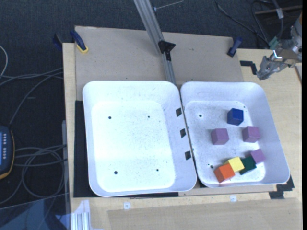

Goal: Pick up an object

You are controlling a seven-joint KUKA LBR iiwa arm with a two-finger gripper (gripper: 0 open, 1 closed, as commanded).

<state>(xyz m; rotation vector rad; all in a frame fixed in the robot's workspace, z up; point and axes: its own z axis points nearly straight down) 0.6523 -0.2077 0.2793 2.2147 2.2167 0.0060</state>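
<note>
- Nearest to the camera is the front edge of the counter (158, 210), a pale wooden board that carries two white bins side by side.
- Left bin (129, 138) has only small dark dots on its floor.
- Right bin (268, 109) holds all the blocks. At its front there is a tight row: an orange block (223, 172), a yellow block (235, 165), a dark green block (248, 164) and a small purple block (257, 155), each touching or almost touching the next one.
- Further back, two purple blocks stand apart from the row: one in the middle (219, 136) and one nearer the right wall (251, 133).
- Behind them a blue block (235, 116) stands alone, with free floor on all sides.
- I judge the blocks to be small, light and stiff, with flat faces, so they should not bend or break. Smooth faces may slip if the hold is off-centre.
- Best choice seems the blue block or the middle purple one: take two opposite flat sides, from above. The front row is too crowded for the fingers to go between.
- Farthest is the gripper (266, 69), above the counter beyond the back right corner of the right bin, well apart from every block. It holds nothing that I can see; whether its fingers are apart or together, I cannot tell.
</note>
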